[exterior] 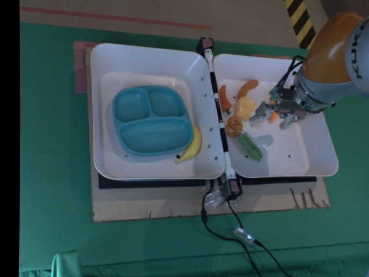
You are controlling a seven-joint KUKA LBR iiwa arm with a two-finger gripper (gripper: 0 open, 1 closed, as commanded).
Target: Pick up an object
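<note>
Spread fingers mark the gripper (273, 116) as released, and nothing sits between them; it hangs low over the right bin (311, 154). From the left: the left bin (115, 59) bears a blue divided plate (152, 120), and a yellow banana (192, 146) lies against the plate's right edge. In the right bin, an orange-red carrot (223, 98), an orange sausage-shaped piece (247, 88), a yellow corn piece (244, 107), a tan ring-shaped piece (234, 126) and a green pod (251, 146) cluster just left of the gripper.

a robot lab: hazard-striped floor tape (296, 7), green bench mat (52, 154), loose cables (242, 235).
</note>
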